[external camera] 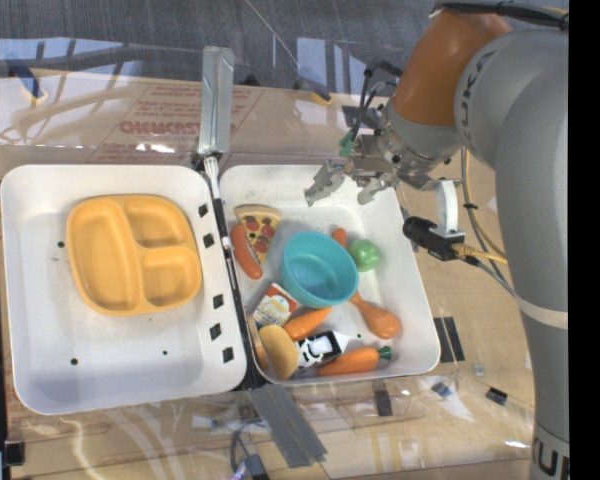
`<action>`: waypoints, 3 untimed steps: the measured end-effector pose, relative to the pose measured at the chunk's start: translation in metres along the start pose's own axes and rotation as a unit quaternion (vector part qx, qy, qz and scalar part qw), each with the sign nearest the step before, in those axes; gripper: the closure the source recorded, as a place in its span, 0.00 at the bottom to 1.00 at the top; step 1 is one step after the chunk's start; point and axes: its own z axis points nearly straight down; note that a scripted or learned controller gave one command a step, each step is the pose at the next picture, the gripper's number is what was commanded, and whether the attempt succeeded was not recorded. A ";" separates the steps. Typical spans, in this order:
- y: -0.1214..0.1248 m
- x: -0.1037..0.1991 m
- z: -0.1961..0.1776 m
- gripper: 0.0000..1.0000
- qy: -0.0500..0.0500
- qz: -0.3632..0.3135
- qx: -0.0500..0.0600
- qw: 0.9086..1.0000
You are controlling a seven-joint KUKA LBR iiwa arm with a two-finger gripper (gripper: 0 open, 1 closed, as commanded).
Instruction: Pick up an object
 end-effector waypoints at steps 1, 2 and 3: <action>0.001 0.001 -0.010 1.00 0.001 -0.003 0.001 1.000; 0.000 0.001 -0.009 0.00 0.001 -0.003 0.001 1.000; 0.000 0.001 -0.009 0.00 0.001 -0.003 0.001 1.000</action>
